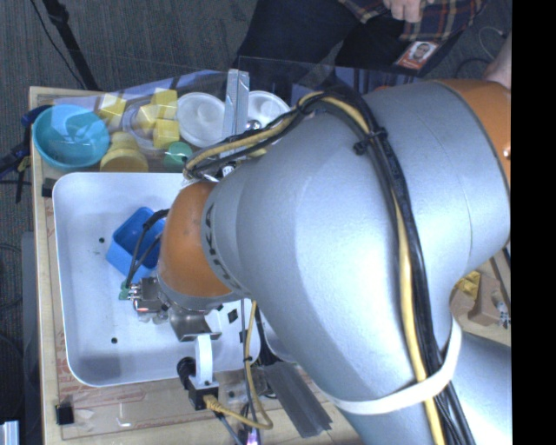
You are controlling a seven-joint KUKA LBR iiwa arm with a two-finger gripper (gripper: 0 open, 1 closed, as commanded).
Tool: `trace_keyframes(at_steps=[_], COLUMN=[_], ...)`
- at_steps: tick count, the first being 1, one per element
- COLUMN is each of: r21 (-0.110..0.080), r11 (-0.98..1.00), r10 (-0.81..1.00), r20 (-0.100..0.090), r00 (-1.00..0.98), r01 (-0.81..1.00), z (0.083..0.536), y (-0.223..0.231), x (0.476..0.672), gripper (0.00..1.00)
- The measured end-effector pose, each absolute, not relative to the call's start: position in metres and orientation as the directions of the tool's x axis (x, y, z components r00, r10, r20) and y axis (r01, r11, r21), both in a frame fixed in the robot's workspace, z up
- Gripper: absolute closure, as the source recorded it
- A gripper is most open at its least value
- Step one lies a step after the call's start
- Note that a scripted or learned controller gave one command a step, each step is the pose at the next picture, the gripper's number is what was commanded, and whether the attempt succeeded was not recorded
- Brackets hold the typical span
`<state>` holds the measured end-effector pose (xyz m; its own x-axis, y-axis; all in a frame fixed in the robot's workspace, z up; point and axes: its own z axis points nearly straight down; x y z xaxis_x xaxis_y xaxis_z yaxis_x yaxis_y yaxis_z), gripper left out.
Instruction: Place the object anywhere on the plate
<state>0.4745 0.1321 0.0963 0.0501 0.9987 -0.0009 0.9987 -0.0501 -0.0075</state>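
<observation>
A blue object (130,236) lies in the left white bin (82,261), near its middle and partly under the arm. Whether it is a plate or something else is unclear. My gripper (146,304) reaches down into this bin just below and right of the blue object, under the orange wrist band (187,252). The big grey arm (347,243) hides the gripper's tip, the right part of this bin and the other bin.
Behind the left bin stand a light blue bowl (69,135), several yellow pieces (152,117), a green piece (178,155) and white bowls (204,117). A person in a plaid shirt (417,22) stands at the far side. Cables (234,408) hang near the front edge.
</observation>
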Motion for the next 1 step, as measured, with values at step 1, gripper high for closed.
trace_keyframes(at_steps=[1], r21=[-0.003], r11=[0.217], r10=[0.976], r20=[0.0], r00=[-0.217], r01=[0.976], z=[0.0924], y=[0.1342], x=[0.5575], gripper=[1.0])
